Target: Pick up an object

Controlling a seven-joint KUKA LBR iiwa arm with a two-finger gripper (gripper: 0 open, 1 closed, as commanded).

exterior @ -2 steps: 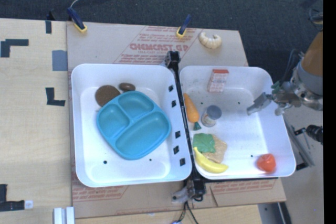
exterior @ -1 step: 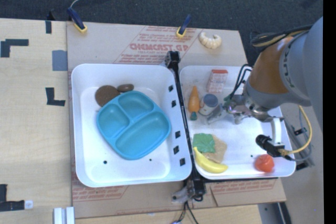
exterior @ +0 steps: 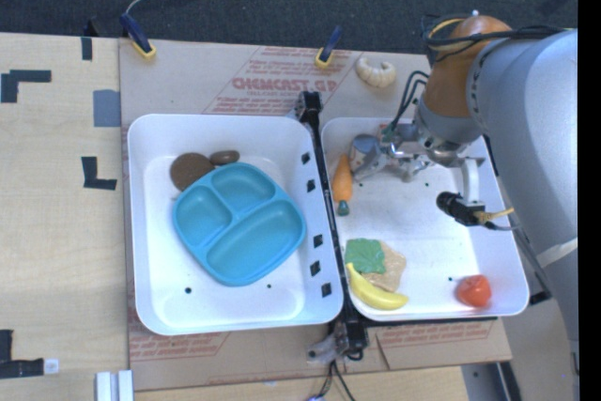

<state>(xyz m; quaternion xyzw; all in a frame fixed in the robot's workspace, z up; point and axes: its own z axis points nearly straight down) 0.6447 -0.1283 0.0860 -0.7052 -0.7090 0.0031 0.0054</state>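
My gripper (exterior: 376, 155) hangs low over the back left part of the right bin (exterior: 423, 230). Just to its left an orange carrot (exterior: 344, 180) with a green tip lies against the bin's left wall. At the bin's front left a yellow banana (exterior: 377, 292) rests beside a sandwich with green lettuce (exterior: 373, 257). A red tomato (exterior: 474, 290) sits in the front right corner. The grey arm with its orange band (exterior: 462, 61) hides the bin's back right corner.
The left bin (exterior: 150, 268) holds a blue divided plate (exterior: 239, 222) and two brown round pieces (exterior: 193, 169) behind it. A white mushroom-like item (exterior: 377, 70) lies on the cardboard behind the right bin. Black clips (exterior: 308, 104) line the divide between the bins.
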